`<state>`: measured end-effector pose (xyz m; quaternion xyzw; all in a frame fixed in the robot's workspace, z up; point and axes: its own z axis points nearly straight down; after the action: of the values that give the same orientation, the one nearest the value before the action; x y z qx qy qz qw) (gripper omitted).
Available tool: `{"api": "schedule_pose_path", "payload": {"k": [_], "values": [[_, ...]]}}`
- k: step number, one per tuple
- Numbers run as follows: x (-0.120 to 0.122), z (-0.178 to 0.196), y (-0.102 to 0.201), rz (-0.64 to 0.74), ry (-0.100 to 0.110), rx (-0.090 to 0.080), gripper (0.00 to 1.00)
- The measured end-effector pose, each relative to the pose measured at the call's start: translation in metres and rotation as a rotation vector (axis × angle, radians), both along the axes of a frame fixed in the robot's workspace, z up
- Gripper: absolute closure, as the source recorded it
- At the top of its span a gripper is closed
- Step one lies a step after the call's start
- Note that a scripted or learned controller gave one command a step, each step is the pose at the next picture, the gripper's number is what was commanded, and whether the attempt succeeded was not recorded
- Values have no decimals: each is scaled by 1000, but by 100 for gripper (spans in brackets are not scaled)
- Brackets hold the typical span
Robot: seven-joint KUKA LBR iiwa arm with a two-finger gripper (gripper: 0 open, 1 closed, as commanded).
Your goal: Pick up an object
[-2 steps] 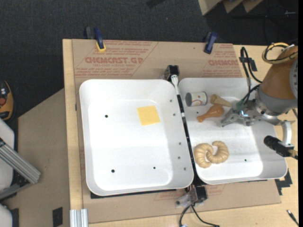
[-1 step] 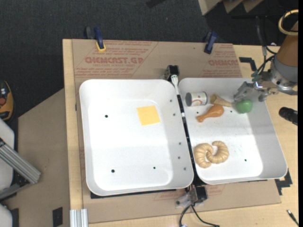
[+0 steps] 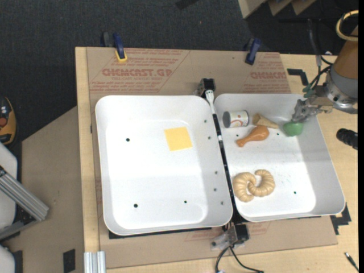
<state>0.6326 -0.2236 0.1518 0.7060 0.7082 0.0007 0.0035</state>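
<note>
White bins sit side by side; at the right bin's (image 3: pixel 318 152) upper right, the gripper (image 3: pixel 300 114) hangs just above a green object (image 3: pixel 293 129); whether it is pinching anything cannot be told; nothing looks lifted yet, so the pick seems undone.
</note>
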Motion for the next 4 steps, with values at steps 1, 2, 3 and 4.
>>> {"api": "schedule_pose_path", "payload": {"k": [1,2,3,4], "values": [[-123,-56,74,-3,22,13,100],[2,-67,58,2,-5,0,100],[-3,-67,59,-2,6,5,0],[-43,-67,113,0,11,5,0]]}}
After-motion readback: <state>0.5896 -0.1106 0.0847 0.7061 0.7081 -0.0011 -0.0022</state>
